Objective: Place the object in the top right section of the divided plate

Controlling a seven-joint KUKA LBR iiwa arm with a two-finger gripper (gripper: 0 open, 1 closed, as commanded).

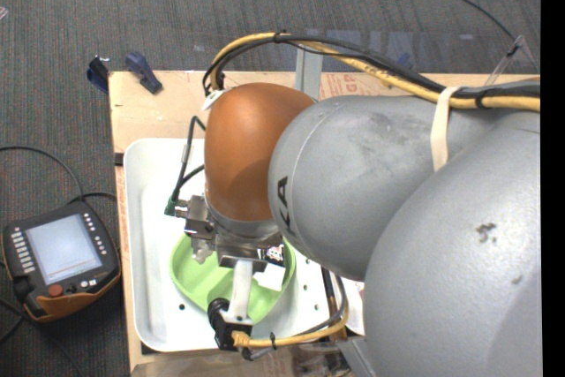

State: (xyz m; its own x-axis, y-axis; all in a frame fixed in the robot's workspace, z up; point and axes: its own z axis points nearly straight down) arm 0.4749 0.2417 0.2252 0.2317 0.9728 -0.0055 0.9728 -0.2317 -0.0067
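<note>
Carefully over the plate, with much of the scene masked

Right now the grey arm (397, 216) reaches across the bench and its orange band (247, 150) sits directly above the green divided plate (199, 278), which lies in the white bin (146, 234) toward that bin's lower edge. The gripper (238, 260) hangs low over the plate, close to its surface; whether the jaws are released or clenched cannot be told from this angle, and no object can be made out between them.

To do this step well, I judge the wrist should be centred over the top right section before anything is let go, staying clear of the plate's ridges and descending slowly so nothing bounces into a neighbouring section.

Much is hidden. The arm covers most of the plate, its dividers and the second bin. The object itself cannot be located with any confidence. A small dark-and-red patch beside the wrist could be it or part of the tool. A teach pendant (57, 265) lies on the floor beyond the bench's left edge.
</note>
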